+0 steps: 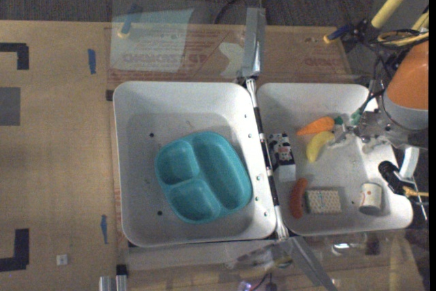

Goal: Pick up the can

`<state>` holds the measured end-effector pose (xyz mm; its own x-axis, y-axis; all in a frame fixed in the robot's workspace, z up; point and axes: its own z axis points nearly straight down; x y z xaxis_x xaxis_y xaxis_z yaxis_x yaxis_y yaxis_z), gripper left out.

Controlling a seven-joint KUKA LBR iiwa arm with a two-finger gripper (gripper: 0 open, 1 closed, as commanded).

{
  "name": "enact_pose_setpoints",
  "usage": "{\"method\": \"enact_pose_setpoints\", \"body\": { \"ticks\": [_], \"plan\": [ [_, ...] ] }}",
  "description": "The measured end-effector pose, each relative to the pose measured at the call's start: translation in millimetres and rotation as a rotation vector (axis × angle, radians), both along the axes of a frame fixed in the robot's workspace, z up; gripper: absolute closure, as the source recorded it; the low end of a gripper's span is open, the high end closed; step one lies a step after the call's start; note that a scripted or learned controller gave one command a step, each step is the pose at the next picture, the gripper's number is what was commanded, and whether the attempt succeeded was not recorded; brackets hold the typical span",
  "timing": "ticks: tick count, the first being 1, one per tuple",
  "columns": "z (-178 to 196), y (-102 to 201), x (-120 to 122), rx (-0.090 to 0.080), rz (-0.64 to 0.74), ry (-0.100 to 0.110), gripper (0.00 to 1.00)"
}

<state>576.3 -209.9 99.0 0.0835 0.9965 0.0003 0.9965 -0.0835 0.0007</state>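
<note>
The can (370, 197) is a small pale cylinder with reddish marks, resting in the right bin (286, 99) near its front right corner. My gripper (353, 129) hangs over the right side of that bin, beside the tips of an orange carrot (315, 125) and a yellow banana (317, 144). It is well behind the can and apart from it. The grey arm with its orange band (411, 82) comes in from the right edge and hides part of the bin's right wall.
A teal divided plate (203, 176) lies in the left bin (136, 105). The right bin also holds a cow-patterned toy (280, 148) at its left wall, a red sausage (298, 197) and a speckled block (322, 200) along the front. Cables (390, 177) hang near the can.
</note>
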Motion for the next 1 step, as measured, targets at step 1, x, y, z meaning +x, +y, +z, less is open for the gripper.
{"method": "enact_pose_setpoints", "body": {
  "ticks": [1],
  "plan": [
    [-10.2, 1.1, 34.1, 0.012, -0.105, -0.003, 0.0]
  ]
}}
